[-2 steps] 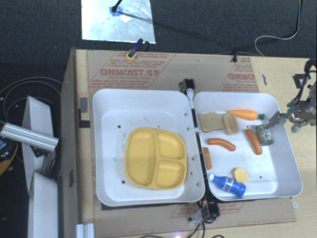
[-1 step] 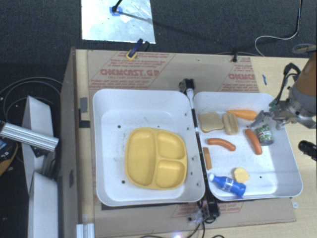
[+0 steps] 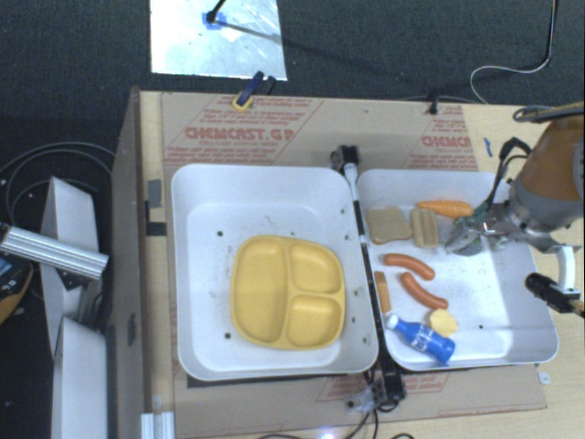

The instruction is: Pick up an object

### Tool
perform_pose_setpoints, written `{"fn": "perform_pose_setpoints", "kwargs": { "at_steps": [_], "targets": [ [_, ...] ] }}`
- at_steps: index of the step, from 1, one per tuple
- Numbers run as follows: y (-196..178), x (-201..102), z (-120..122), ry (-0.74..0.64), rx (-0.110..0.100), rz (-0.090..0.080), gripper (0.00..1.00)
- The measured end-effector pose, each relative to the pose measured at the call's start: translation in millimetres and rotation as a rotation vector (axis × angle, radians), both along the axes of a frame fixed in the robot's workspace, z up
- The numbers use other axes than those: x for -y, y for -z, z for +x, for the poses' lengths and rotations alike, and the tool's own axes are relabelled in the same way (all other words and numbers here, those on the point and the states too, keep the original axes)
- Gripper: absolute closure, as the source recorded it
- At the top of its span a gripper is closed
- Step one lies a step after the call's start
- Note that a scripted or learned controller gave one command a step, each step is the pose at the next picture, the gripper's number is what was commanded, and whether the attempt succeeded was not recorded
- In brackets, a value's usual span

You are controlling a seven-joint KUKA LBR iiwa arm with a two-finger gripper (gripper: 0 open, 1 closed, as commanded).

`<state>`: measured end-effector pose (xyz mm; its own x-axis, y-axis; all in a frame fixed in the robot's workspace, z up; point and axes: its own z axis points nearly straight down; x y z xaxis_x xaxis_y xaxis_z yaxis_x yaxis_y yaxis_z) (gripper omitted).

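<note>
Nothing is lifted yet; the end effector (image 3: 464,239) hovers low in the right bin (image 3: 530,337) just beside the carrot (image 3: 444,208); whether it is spread or pressed together I cannot tell.

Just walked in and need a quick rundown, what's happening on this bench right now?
A robot arm reaches in from the right, its gripper low in the right bin beside a carrot and toy food. Nothing is visibly held. The left bin holds a yellow divided tray.

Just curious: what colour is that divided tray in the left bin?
Yellow tray, clearest in the camera view.
</note>
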<state>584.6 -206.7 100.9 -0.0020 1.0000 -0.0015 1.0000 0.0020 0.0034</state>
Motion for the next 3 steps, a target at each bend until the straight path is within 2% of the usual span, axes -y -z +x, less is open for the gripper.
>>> {"fn": "perform_pose_setpoints", "kwargs": {
  "at_steps": [1,2,3],
  "targets": [
    [16,-50,37,-0.003,-0.001,0.002,0.0],
    [5,-49,37,-0.004,0.003,0.001,1.0],
    [-85,-128,22,-0.004,0.002,0.002,1.0]
  ]
}}
